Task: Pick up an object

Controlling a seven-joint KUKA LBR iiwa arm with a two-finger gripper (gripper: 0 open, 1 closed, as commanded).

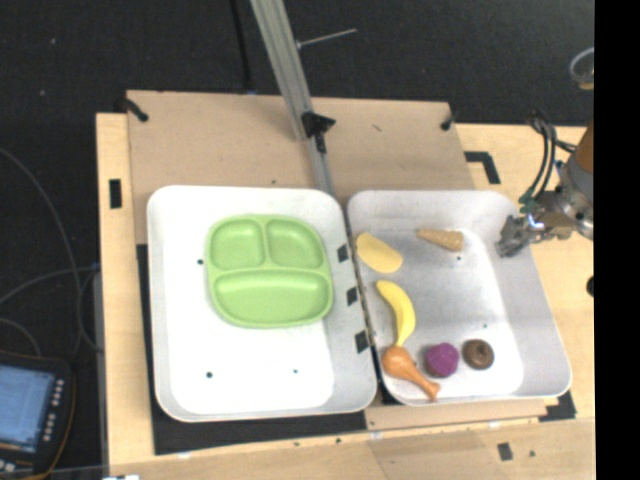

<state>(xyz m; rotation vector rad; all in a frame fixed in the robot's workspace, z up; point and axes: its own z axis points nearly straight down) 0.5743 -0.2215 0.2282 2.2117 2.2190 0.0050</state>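
The right bin (520, 308) holds several toy foods. A yellow banana (399, 311) lies near its left wall, with a pale yellow chip-like piece (379, 254) above it. A tan cone (441, 238) rests toward the back. Along the front sit an orange drumstick (409, 370), a purple ball (441, 359) and a brown doughnut (478, 354). My gripper (516, 234) hangs at the bin's right rim, near the back corner, apart from all the foods. Nothing shows between its fingers.
The left bin (180, 348) carries a green divided plate (269, 271). A metal pole (285, 58) slants from the back down to the gap between the bins. Cables trail beside the arm at the right edge.
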